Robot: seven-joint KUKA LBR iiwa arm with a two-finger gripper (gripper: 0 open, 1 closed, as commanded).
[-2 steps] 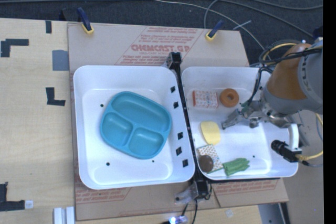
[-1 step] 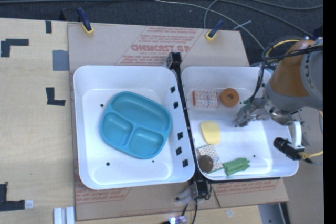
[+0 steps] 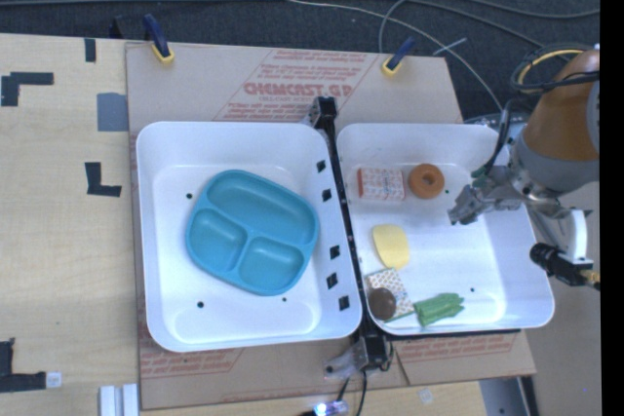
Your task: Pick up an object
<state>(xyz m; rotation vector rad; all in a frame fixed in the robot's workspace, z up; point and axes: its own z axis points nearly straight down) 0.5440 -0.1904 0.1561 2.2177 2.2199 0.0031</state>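
The gripper hovers over the right bin near its right edge; whether it grasps anything cannot be told. In that bin a brown ring and a red-and-white packet lie near the far edge, a yellow piece mid-left, a green piece at the near edge. A blue divided plate sits in the left bin

Red "CHEMCAST GP" print on the cardboard sheet.

Grey arm, orange band, dark metal hand.
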